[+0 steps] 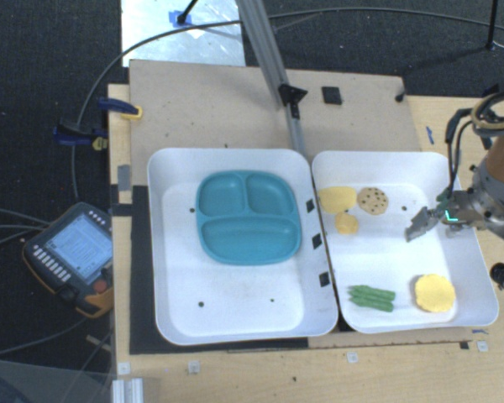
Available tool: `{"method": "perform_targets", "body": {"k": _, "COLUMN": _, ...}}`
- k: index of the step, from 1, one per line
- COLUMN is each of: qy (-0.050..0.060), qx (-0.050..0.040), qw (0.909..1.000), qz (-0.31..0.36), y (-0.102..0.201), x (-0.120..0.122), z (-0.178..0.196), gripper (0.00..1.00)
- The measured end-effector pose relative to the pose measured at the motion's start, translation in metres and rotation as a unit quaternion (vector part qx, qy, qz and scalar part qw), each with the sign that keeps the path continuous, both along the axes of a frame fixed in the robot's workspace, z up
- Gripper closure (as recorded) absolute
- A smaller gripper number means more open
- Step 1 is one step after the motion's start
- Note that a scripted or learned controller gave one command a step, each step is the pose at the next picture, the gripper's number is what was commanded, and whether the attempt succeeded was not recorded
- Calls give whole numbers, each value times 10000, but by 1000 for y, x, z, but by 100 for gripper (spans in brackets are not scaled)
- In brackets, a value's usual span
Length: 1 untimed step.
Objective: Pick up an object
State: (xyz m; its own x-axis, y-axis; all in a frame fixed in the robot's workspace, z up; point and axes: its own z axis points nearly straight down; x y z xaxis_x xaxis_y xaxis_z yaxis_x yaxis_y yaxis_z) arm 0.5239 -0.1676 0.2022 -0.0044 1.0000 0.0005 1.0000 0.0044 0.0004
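Observation:
The right bin point(403, 168) holds several toy foods: a brown cookie point(372, 200), a yellow piece point(337, 198) with a smaller yellow chunk point(346, 223) below it, green beans point(371, 298) and a round yellow disc point(434, 293). My gripper point(433, 223) hangs over the right side of this bin, above the disc and right of the cookie. Its fingers are open and nothing is between them.
A teal divided plate point(248, 217) lies in the left bin point(172, 309). A grey pole point(265, 40) slants across the back of the bench. A handheld pendant point(71, 254) sits off the bench at the left, with cables around it.

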Motion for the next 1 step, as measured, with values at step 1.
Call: {"method": "perform_targets", "body": {"k": 1, "qy": -4, "qx": -1, "qw": 10000, "qz": 1, "y": 0, "x": 0, "z": 0, "gripper": 0}}
